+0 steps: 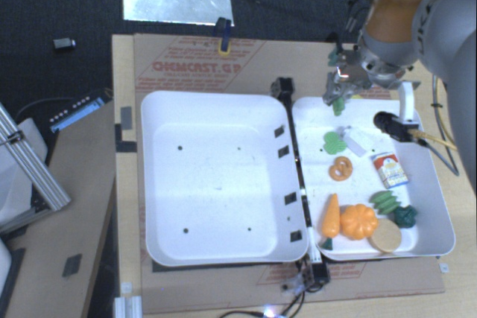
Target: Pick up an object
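**A:** Where, the tool (341, 97)?

**B:** Hanging over the far left corner of the right bin (436, 190), at the end of the grey arm (447, 18) reaching in from the right. Wide or narrow: cannot tell.

**A:** Anything at it?

**B:** A small green piece (339, 107) just beneath. Gripped or not: cannot tell.

**A:** And further out?

**B:** Nearer, in the same bin: a green leafy piece (333, 140) beside a pale wrapper (356, 143), then a pretzel (340, 169), with a red-and-white carton (390, 170) to its right. Along the near edge, left to right: carrot (330, 215), orange pumpkin (358, 222), tan disc (387, 238), dark green broccoli (405, 217). Green pods (384, 199) just behind. To the left, side by side, the second white bin (216, 182) on the cardboard-covered surface (194, 65).
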Available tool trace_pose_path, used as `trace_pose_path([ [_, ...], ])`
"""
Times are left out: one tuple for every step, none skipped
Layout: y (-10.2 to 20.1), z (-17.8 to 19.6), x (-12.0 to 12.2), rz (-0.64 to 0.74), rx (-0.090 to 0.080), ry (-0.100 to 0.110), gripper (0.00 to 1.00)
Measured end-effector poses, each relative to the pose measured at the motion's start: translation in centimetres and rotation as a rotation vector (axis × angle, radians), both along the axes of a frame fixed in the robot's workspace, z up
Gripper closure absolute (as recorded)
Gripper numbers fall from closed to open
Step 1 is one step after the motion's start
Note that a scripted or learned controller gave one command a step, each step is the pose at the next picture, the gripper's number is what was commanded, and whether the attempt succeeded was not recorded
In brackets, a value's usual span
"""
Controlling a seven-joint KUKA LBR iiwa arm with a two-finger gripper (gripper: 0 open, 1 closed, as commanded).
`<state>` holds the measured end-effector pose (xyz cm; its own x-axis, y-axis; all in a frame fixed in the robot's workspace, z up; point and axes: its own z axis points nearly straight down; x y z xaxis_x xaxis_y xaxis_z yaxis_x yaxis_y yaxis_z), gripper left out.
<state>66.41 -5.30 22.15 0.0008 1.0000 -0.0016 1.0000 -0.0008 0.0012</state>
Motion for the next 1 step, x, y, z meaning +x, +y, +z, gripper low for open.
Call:
trace_pose_path([
  [1.07,2.89,0.52,0.005,0.002,-0.003,1.00],
])
